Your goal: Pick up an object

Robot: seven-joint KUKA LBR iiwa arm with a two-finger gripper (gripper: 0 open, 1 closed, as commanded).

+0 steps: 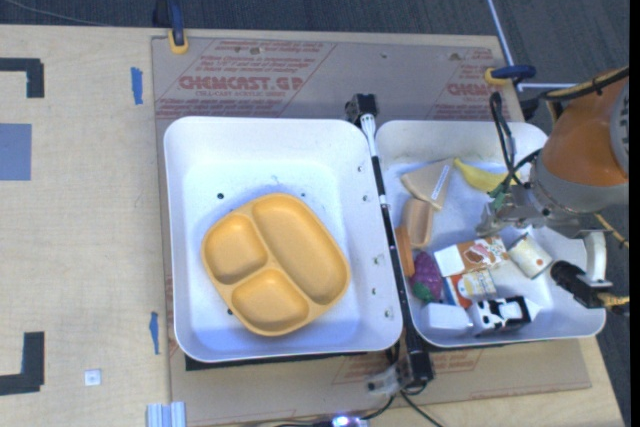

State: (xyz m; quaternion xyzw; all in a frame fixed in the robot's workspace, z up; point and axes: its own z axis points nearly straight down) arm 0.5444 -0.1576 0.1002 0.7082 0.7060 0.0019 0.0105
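The right bin (450, 137) holds several small things: a yellow toy banana (479, 176), a pale bread wedge (429, 183), a tan roll (419, 221), purple grapes (427, 276), a red-and-white carton (474, 261), a white cup with an orange end (529, 257) and a black-and-white toy (497, 312). My gripper (503, 212) reaches down from the right into this bin. It hangs just below the banana and just above the carton. Nothing shows between its tips.
The left bin (200, 165) holds a yellow three-part plate (275, 262). A black clamp (360, 105) sits at the back where the two bins meet. The arm's orange band (590, 151) hangs over the right bin's far right edge.
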